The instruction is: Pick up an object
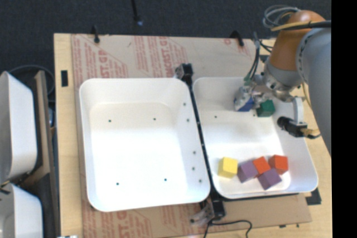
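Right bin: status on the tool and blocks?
Tool low at right bin's far end, beside green block. Grip unconfirmed. Yellow block, two purple, two orange clustered at near edge, untouched.

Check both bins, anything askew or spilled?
Nothing stands out. The yellow block, two purple and two orange sit clustered in the right bin; a green block lies by the gripper.

Yellow block (227, 166), purple blocks (247, 171), white bins (89, 97)
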`<state>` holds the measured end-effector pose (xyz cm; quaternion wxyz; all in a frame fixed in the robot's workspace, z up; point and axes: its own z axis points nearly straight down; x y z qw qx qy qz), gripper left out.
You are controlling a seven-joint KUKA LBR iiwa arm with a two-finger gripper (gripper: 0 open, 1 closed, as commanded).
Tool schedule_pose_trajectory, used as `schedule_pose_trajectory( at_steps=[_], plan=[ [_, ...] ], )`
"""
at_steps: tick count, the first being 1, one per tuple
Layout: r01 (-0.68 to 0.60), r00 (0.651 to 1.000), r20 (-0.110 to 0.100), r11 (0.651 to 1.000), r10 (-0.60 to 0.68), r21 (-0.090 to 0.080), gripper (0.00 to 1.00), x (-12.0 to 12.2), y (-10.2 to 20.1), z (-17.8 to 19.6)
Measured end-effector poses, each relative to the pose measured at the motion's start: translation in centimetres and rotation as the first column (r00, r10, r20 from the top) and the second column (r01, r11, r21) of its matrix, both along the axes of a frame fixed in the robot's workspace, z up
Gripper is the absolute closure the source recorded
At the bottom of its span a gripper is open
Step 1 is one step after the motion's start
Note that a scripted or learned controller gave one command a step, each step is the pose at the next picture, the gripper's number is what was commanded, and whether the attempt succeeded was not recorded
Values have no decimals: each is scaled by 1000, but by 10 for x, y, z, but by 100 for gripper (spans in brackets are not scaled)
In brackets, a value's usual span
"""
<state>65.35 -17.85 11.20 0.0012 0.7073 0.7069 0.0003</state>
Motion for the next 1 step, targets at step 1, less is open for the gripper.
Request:
schedule_pose_trajectory(
  at_steps=[1],
  plan=[
    [-5,1000,3,1000,5,2,100,4,68,50]
  ],
)
